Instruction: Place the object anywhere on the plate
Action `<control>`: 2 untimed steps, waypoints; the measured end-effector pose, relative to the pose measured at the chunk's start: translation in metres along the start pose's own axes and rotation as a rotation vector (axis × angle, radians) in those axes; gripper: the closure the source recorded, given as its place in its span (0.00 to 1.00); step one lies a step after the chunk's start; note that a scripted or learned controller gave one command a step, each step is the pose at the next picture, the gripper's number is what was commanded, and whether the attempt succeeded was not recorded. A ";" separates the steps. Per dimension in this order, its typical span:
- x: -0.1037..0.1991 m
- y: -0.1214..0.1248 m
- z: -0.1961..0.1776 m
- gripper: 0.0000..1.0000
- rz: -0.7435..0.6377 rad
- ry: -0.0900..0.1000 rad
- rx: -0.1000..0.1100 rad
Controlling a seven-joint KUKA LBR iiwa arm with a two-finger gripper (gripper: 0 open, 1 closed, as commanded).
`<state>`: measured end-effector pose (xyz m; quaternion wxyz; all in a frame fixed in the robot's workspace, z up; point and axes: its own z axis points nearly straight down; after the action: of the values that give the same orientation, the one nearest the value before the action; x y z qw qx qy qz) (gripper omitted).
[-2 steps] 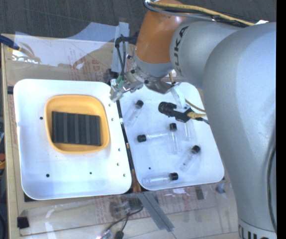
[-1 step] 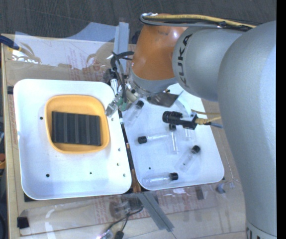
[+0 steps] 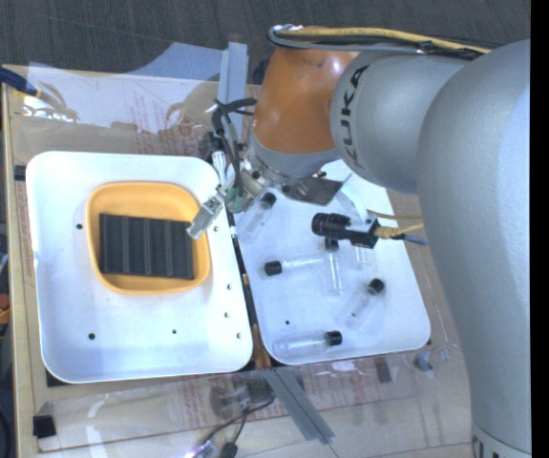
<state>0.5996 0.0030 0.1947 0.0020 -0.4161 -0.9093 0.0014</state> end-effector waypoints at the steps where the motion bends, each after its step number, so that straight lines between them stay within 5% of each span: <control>1: 0.043 0.045 0.003 0.00 0.003 -0.003 -0.004; 2: 0.093 0.082 -0.020 0.00 0.019 -0.002 -0.002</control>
<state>0.6004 0.1271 0.2147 0.0005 -0.4250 -0.9052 0.0010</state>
